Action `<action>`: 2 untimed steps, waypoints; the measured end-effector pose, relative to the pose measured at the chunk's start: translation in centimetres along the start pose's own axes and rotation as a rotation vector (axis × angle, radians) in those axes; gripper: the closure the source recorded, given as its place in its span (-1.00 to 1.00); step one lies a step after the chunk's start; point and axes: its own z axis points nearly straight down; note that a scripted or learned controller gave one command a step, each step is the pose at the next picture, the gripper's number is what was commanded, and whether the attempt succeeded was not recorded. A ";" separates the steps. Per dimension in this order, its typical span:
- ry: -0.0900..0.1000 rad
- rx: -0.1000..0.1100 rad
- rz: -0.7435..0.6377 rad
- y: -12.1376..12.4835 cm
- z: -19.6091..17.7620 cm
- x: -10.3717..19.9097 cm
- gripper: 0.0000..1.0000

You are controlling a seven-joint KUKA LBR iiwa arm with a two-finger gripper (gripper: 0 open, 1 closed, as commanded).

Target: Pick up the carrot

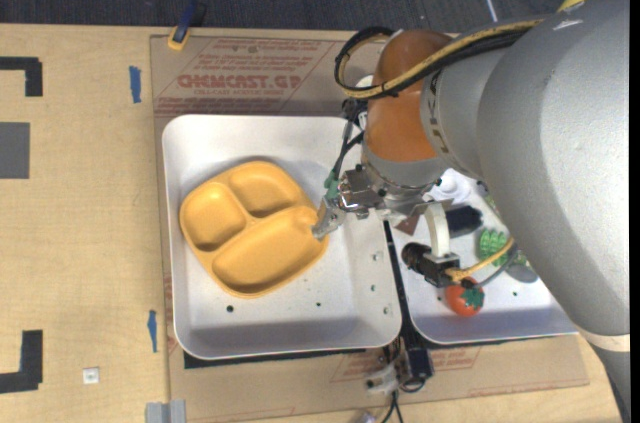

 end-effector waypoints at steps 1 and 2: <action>-0.001 -0.002 0.051 0.2 0.0 0.2 -1.00; -0.024 0.005 0.066 -0.2 -0.8 -1.3 1.00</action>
